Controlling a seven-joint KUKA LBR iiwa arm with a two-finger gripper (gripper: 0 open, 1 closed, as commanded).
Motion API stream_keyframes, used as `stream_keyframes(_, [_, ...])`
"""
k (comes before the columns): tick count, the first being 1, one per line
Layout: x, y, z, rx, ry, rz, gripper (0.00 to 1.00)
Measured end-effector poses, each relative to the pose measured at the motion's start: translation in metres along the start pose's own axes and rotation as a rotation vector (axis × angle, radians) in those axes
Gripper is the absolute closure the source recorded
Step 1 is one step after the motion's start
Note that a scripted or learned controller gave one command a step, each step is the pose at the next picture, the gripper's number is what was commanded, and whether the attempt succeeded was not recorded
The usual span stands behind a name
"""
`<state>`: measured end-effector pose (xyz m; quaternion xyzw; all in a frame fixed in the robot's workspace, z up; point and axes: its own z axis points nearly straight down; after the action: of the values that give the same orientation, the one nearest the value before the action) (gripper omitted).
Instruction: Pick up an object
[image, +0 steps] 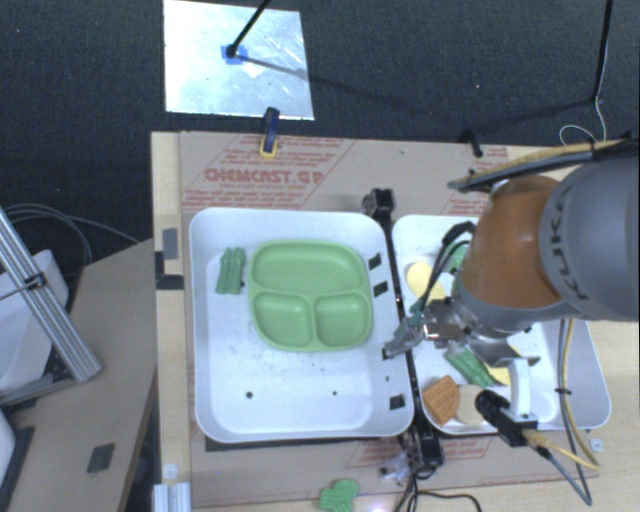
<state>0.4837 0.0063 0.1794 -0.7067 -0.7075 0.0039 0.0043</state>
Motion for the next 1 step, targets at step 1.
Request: stream_keyframes(1, [-0.0721,0.0026,-0.0053,-0.014,-0.004,0.005,0.0])
